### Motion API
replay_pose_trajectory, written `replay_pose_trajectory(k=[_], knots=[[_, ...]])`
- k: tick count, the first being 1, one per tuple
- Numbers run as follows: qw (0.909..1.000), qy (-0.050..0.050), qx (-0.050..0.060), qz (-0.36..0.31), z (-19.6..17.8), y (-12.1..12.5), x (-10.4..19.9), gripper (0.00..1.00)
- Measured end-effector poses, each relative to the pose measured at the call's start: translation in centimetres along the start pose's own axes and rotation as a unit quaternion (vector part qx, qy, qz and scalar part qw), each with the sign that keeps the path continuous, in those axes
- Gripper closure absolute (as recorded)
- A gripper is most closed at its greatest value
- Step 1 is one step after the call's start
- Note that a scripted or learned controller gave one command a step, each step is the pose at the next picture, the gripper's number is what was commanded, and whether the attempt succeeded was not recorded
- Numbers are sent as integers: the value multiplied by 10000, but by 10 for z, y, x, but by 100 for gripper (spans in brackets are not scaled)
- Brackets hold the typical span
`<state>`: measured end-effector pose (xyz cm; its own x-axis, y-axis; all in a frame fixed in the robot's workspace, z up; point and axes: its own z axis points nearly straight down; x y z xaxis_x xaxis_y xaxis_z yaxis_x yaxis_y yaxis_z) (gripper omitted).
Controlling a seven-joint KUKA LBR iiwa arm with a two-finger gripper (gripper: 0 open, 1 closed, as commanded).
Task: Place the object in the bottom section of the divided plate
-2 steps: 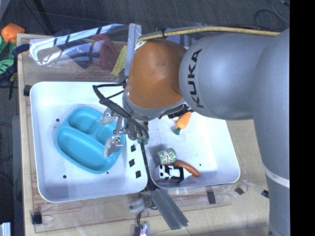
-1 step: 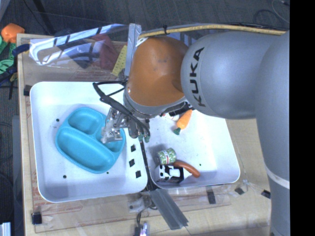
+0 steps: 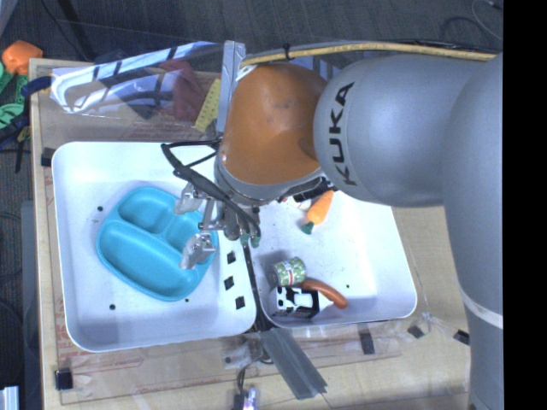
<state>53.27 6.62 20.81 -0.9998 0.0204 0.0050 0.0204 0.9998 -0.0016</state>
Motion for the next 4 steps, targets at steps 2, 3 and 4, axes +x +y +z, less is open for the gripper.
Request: replay_pose_trajectory(k=[2, 3, 4], knots=[[10000, 2, 2, -20, -9, 1, -1, 0], [10000, 2, 5, -38, -18, 1, -2, 100], [10000, 2, 5, -39, -18, 1, -2, 0]])
